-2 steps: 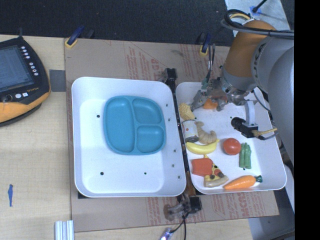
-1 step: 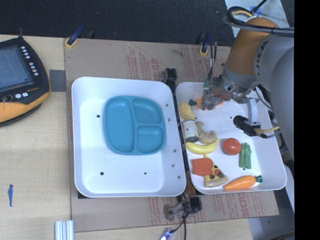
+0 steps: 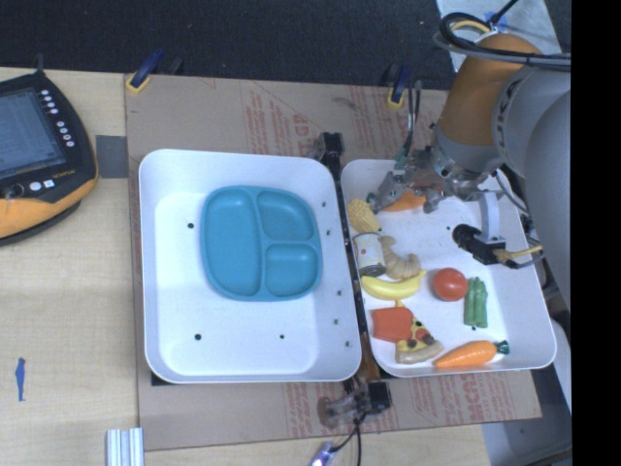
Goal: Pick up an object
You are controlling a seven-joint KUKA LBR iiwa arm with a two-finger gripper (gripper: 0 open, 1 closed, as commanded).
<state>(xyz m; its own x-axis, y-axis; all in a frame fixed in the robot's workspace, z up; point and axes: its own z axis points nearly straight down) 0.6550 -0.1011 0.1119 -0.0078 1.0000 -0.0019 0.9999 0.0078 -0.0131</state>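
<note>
Robot lab: clamped bins (image 3: 155, 260), teach pendant (image 3: 34, 158)

The right shallow white bin (image 3: 524, 343) is crowded: a yellow toy banana (image 3: 392, 285), red tomato (image 3: 448, 283), green pod (image 3: 475, 301) and orange carrot (image 3: 468, 354) lie close together. The left shallow white bin (image 3: 170, 260) offers open floor around its blue divided plate (image 3: 260, 242).

Smooth matt blue plastic plate (image 3: 260, 242); glossy white plastic bins (image 3: 165, 260).

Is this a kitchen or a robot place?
Probably a robot lab: a robot arm reaches over two white bins, toy food like a banana fills one, and a control pad lies nearby.
</note>
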